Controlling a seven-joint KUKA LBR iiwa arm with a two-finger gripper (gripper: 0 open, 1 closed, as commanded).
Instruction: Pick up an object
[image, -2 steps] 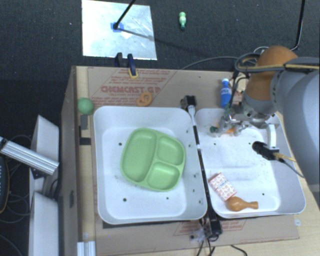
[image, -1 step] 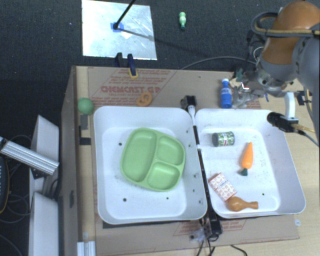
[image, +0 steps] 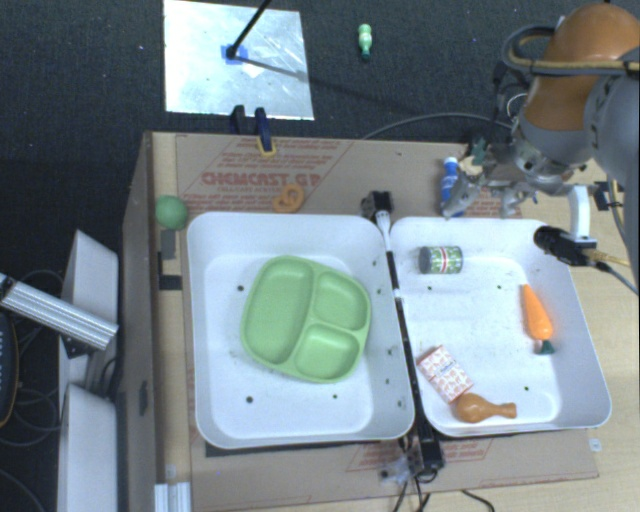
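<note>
Drumstick (image: 483, 407) well apart from tool (image: 487, 190)

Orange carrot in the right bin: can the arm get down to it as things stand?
Probably yes. The orange toy carrot lies apart from the other things on the right white bin floor, nothing over it, and the gripper hangs just beyond that bin's far rim.

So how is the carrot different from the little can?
The carrot is orange, long and pointed; the can is short and round with a green label. The carrot lies by the right wall of the right bin, pointing up and down the picture; the can lies on its side near the bin's far edge. Both sit loose in that bin.
</note>
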